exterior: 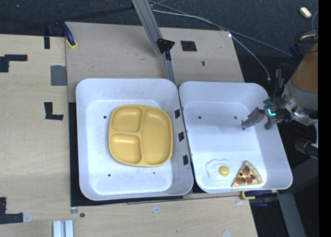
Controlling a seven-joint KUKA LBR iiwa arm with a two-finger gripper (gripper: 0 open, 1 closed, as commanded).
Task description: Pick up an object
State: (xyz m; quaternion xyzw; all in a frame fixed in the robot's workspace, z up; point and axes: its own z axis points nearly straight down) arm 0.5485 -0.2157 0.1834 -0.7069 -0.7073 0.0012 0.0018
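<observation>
A toy fried egg (219,169) and a toy pizza slice (246,174) lie side by side at the near edge of the right bin (217,96). My gripper (257,118) hangs over the right side of that bin, well above and behind both toys. Its two dark fingers stand apart with nothing between them. A yellow divided plate (140,135) lies in the middle of the left bin (93,127).
A grey metal pole (147,16) slants down from the top to the gap between the bins. Cables run across the dark floor at the back. Black tape marks dot the wooden bench on the left.
</observation>
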